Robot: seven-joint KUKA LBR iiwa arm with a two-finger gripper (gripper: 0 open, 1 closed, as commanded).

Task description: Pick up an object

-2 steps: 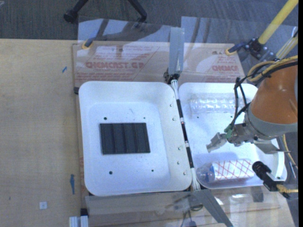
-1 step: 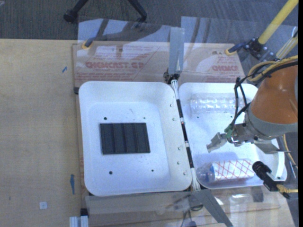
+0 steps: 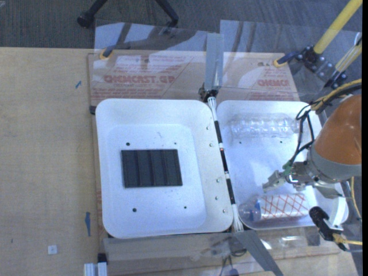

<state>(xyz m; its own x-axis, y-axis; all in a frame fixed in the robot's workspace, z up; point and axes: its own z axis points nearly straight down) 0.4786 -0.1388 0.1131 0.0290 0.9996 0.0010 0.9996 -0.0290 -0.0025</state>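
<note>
The hand (image 3: 280,178) hovers in the right bin (image 3: 253,154) above a red-latticed clear bottle (image 3: 276,207); its opening cannot be told.

Bright, even overhead light whitens both bins (image 3: 115,119), glare streaks the clear panels (image 3: 149,68) behind, focus slightly soft.

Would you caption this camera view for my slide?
Arm over right bin near checked tube; dark ribbed block in left bin.
</note>
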